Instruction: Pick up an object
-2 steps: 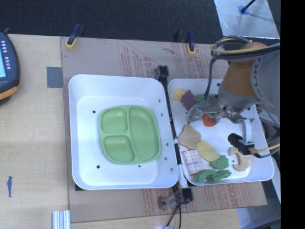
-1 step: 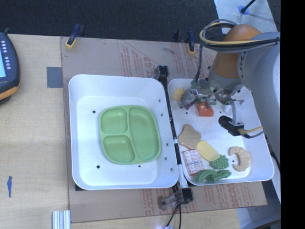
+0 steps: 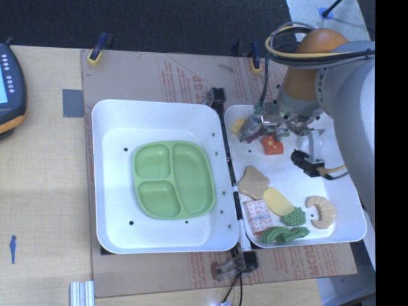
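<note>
End effector point(image 3: 264, 127) low in right bin point(image 3: 347, 231); grip state unclear. Red block point(image 3: 273, 145) just below it: center over block, descend straight.

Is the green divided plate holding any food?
No, it is bare: the green divided plate shows three plain compartments, alone in the left bin.

- The arm point(image 3: 357, 75) comes in from the right, its thick grey link running along the right side.
- The orange band point(image 3: 322, 41) sits at the upper right, above the wrist point(image 3: 299, 97).
- The wrist points down and leftward.
- The gripper point(image 3: 261, 127) hangs low at the wrist's left end, small and dark.
</note>
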Controlling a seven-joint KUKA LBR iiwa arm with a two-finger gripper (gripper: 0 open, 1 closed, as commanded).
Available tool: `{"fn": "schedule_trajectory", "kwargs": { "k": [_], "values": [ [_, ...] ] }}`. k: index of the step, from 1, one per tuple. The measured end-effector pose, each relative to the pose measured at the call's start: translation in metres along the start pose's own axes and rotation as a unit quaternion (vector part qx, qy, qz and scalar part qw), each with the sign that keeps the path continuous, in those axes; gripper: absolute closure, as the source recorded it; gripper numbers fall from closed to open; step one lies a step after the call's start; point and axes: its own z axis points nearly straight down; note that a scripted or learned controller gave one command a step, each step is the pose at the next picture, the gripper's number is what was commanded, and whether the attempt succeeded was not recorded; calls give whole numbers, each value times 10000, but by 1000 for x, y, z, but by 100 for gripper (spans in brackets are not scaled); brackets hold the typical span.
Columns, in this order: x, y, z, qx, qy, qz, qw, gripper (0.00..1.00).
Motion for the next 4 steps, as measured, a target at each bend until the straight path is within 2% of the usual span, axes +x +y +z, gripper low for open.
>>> {"fn": "schedule_trajectory", "kwargs": {
  "k": [1,2,3,4],
  "values": [
    [-58,-1,0,-11,-17,33,10000,0],
    [-17,-66,1,38,12,16,10000,0],
    [-31,3,-1,-30,-9,-5,10000,0],
    [-65,-106,1,52,1,39,10000,0]
  ]
}}
